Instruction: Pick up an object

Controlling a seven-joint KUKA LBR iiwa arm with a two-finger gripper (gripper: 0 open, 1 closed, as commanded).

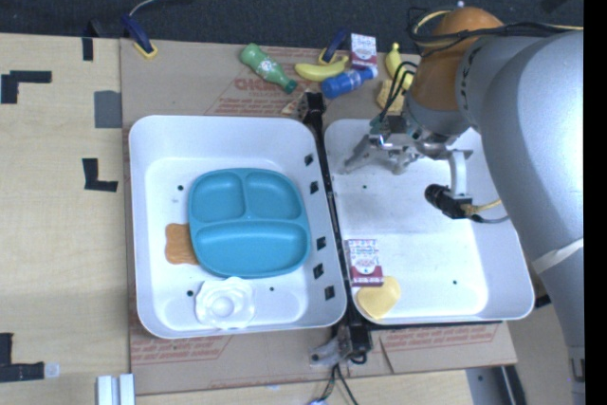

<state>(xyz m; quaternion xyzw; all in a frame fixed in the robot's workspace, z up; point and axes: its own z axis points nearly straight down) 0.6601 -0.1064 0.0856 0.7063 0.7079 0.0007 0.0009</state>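
Scanning from the left of the frame: note the left bin [137, 204], holding a brown piece [177, 244] at mid-left, a white piece [225, 303] at its lower edge and a blue tray [248, 223] in the middle. Treat all three as far candidates, well apart from the tool and across the divider between the bins.

Moving right, locate the carton [364, 262] in the lower left corner of the right bin [427, 251], close to the divider wall. Read its long axis as running up and down the frame. Find the yellow piece [377, 297] just below it, touching or nearly touching; cannot tell which.

Locate the gripper [384, 156] in the upper left part of the right bin, low over bare floor. Read the fingers as spread, with nothing between them. Take the carton as the nearest candidate: straight down the frame from the fingertips and slightly left, near but not under them.

Expect to shift the tool toward the lower edge of the frame before descent, and to turn the wrist so as to close across the short side of the carton. Allow for the divider wall beside it.

Follow the arm [531, 128] in from the right edge, bent over the upper right of the bin, wrist pointing left and down.
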